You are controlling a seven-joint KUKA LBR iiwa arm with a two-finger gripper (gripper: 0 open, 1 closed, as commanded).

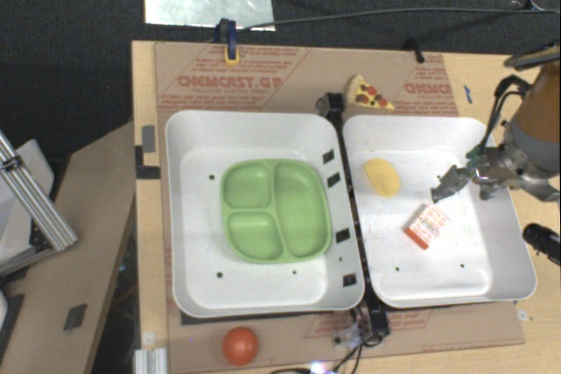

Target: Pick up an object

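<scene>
The right bin (500, 276) holds a yellow lemon-like object (382, 176) near its back left and a small red and white packet (427, 226) in its middle. My gripper (449, 186) hangs over the right part of this bin, just up and right of the packet and to the right of the yellow object. I see nothing held between its fingers. The arm comes in from the right, with its orange band (536, 108) above the wrist.
The left bin (188, 276) holds a green divided plate (274, 210). A toy pizza slice (368, 94) lies on the bench behind the bins. A red ball (240, 345) sits on the bench in front of the left bin.
</scene>
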